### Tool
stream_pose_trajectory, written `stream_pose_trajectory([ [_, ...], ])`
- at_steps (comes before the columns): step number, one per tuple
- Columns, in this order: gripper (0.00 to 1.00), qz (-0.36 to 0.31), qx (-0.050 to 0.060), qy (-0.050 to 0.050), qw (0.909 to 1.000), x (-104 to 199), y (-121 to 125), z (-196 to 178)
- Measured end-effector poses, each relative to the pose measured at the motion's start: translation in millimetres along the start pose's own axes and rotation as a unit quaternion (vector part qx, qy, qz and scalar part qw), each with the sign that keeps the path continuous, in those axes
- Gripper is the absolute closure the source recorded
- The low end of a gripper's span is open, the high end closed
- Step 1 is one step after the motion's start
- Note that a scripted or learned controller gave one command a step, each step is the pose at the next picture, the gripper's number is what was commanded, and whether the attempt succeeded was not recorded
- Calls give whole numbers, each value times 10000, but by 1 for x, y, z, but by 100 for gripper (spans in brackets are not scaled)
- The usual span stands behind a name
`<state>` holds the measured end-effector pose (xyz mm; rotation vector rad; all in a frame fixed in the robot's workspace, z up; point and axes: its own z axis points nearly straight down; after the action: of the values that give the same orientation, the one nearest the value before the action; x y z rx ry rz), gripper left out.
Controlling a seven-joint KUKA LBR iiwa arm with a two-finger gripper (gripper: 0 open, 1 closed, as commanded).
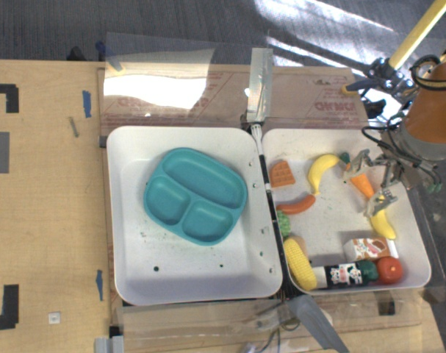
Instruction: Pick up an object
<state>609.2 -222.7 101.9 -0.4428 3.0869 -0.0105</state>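
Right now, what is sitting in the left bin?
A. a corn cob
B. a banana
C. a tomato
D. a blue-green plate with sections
D. The blue-green plate with its three sections lies in the left bin, while the banana, tomato and corn cob all lie in the right bin.
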Motion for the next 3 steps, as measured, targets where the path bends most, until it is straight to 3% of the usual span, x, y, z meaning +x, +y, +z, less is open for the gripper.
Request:
stream_pose_trajectory([
  [1,100,5,30,-51,10000,-3,-1,-13],
  [2,0,4,24,-43,10000,-3,-1,-12],
  [3,0,541,-31,68,9985,-1,13,13],
])
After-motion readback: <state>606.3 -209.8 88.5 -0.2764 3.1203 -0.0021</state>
